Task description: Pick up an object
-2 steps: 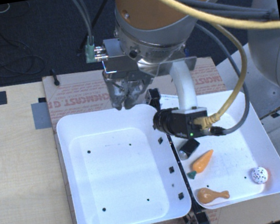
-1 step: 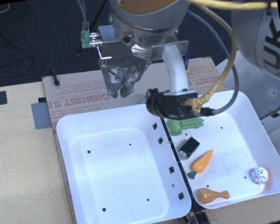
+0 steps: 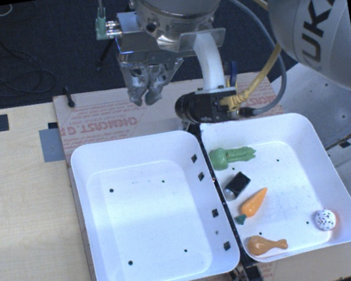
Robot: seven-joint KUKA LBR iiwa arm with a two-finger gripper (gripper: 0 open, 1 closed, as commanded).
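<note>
Gripper (image 3: 147, 93) hangs above the bench, beyond the left bin's (image 3: 86, 185) far edge, gripping nothing.

We judge the carrot (image 3: 254, 203) a light, stiff, smooth toy, best pinched across its thick middle. It lies in the right bin (image 3: 329, 164), near its left wall, well apart from our gripper, whose spread we cannot tell.

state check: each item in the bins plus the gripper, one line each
gripper: raised behind the bins, nothing between its fingers
green toy: lying flat, right bin
black block: lying flat, right bin
orange carrot: on its side, right bin
tan gourd-shaped toy: on its side, right bin
white dotted ball: resting in the right bin's corner
</note>
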